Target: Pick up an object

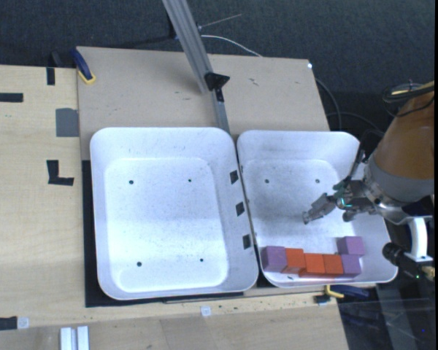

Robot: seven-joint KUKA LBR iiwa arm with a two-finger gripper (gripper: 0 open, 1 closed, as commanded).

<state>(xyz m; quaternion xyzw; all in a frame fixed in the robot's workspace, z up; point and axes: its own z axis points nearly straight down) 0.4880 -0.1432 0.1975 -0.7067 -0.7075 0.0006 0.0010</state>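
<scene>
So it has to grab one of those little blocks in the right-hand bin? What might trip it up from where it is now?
Two likely snags. The purple and orange blocks sit packed in a row, touching, so the gripper may find no gap to slip a finger into, or may nudge a neighbour. They also lie against the near wall of the right bin, so a finger coming down might strike the rim instead. For now the gripper hangs above bare bin floor, short of the blocks.
</scene>
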